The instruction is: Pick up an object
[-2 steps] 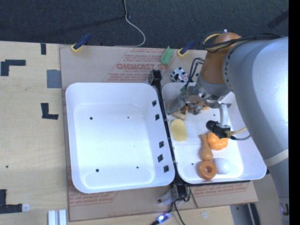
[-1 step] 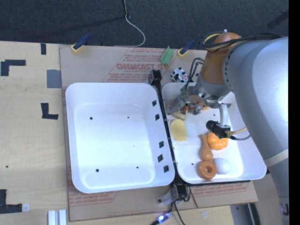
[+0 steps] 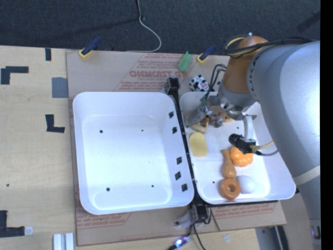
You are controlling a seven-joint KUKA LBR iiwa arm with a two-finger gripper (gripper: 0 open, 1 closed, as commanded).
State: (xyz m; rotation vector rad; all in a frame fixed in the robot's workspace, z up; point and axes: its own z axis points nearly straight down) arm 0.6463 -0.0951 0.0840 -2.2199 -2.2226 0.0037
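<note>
Looming grey, my arm (image 3: pixel 291 98) reaches over the right bin (image 3: pixel 278 189), my gripper (image 3: pixel 208 113) low at its far left corner. Objects lie there: yellow piece (image 3: pixel 198 145), orange toy (image 3: pixel 241 157), doughnut (image 3: pixel 229 188). Nothing visibly lifted; picking remains.

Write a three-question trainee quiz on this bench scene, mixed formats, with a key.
1. True or false: the pincer is over the right bin.
2. Which lies nearest the right bin's front edge? A) the doughnut B) the pale yellow piece C) the black-and-white toy
3. Fill in: the white ball lies beside the ____.

Key: 1 true; 2 A; 3 doughnut.
</note>
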